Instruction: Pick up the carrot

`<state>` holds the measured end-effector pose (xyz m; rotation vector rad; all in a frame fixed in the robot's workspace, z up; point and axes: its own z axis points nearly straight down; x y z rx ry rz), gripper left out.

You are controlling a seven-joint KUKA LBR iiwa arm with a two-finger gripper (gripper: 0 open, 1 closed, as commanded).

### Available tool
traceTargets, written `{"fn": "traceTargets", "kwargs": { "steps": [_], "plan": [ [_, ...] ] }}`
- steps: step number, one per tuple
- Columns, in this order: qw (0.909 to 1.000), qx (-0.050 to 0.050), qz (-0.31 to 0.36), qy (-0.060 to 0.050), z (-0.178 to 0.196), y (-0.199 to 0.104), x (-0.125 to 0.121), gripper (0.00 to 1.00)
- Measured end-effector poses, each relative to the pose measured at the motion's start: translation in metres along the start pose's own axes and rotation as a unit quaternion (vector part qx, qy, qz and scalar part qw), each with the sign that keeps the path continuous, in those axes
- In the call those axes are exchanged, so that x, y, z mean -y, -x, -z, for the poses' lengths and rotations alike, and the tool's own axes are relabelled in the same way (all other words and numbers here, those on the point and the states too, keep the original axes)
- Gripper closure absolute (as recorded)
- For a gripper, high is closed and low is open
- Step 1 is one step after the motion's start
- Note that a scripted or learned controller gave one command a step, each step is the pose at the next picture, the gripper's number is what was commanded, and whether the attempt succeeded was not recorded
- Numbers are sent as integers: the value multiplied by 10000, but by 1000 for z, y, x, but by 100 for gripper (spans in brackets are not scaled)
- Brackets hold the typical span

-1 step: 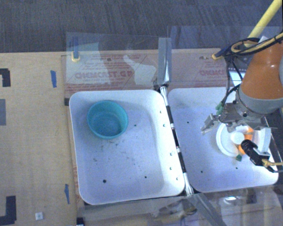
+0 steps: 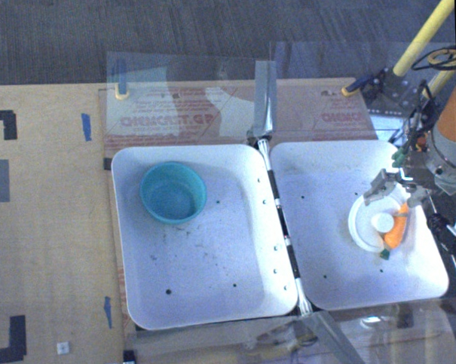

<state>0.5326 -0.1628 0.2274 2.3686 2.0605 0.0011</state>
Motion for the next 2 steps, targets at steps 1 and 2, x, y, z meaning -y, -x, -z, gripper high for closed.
{"fn": "traceTargets", "kwargs": {
  "steps": [1,2],
  "plan": [
    [9986,-1,531,1,-119,42,16,0],
    [9968,-4,804,-3,-120,4,-33,0]
  ]
}}
